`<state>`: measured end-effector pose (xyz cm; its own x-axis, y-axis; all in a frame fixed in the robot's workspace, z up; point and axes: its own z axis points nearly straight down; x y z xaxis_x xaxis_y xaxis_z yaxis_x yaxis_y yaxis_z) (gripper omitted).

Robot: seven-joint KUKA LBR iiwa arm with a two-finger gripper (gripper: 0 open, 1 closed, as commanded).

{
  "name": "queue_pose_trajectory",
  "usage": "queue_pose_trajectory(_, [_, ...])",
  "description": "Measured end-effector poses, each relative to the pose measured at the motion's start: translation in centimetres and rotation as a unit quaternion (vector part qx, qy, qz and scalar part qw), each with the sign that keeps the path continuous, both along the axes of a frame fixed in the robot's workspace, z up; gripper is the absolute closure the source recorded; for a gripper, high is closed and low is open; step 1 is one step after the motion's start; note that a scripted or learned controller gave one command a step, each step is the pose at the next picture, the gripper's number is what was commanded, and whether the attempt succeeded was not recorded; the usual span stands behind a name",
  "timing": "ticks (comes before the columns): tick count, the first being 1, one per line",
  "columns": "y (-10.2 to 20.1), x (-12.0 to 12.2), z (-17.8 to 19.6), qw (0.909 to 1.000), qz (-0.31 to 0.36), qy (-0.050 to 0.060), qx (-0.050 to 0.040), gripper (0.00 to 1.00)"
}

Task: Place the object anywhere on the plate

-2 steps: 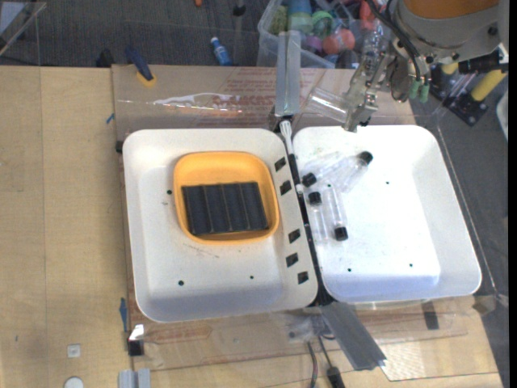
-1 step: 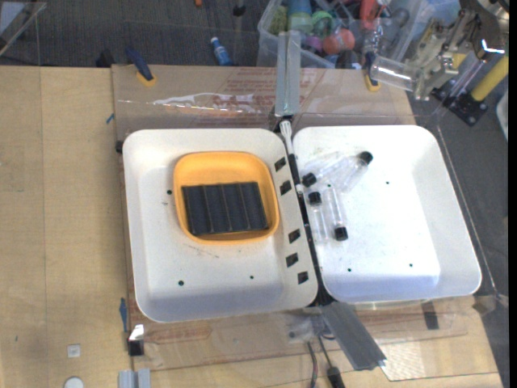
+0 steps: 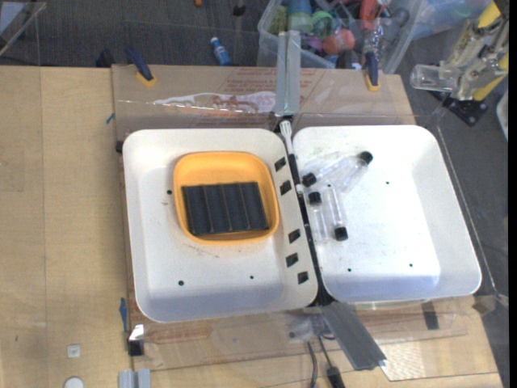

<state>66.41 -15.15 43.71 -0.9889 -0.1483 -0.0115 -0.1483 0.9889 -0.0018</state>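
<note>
No legible text, label, brand, number or sign. Faint reddish marks cross the clear plastic sheet taped along the far edge of the tabletop, but they are too blurred to read. The orange plate, the dark ridged object and both white bins carry no readable lettering.

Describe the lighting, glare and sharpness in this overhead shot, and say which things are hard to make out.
Camera view: soft, even light, faint shadows; slightly blurred overall. The clear tubes nearly vanish against the right bin, their black caps showing best. The dark ridged object contrasts sharply with the orange plate.
</note>
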Motion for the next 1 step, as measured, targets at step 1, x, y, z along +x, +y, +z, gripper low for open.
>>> queue_pose_trajectory(1, [-5.79,0.3,-0.01,0.9887,0.15,0.0,-0.0015,1.0])
